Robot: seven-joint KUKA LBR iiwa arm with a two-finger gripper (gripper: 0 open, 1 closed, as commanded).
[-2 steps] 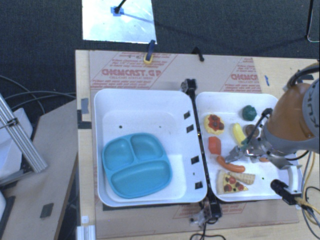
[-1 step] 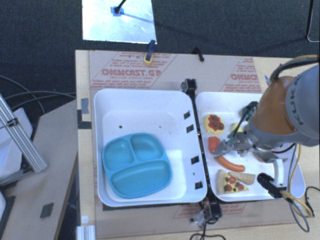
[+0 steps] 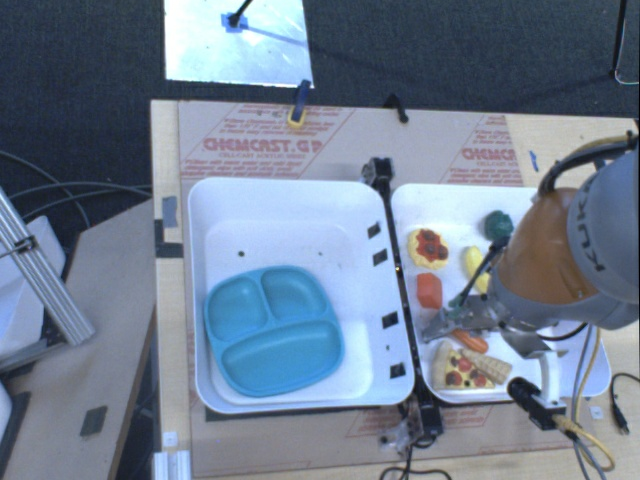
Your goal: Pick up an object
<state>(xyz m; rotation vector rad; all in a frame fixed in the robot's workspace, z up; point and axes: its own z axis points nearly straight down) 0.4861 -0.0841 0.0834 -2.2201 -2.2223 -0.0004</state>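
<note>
In the right bin [image 3: 452, 200] lie several toy foods: a round tart with red topping [image 3: 429, 248], a red block [image 3: 429, 290], a yellow piece [image 3: 473, 261], a dark green piece [image 3: 498, 225], an orange-red sausage shape [image 3: 470, 343] and a pizza slice [image 3: 472, 369]. My gripper [image 3: 447, 324] hangs low over the bin's left part, just below the red block and above the pizza slice. The wrist hides its fingertips. I see nothing held.
The left bin [image 3: 230, 208] holds a blue divided plate [image 3: 272, 328]. Black clips run along the divider [image 3: 392, 268] between the bins. The arm's grey and orange body [image 3: 560, 258] covers the right bin's right half. Cables trail at the front right.
</note>
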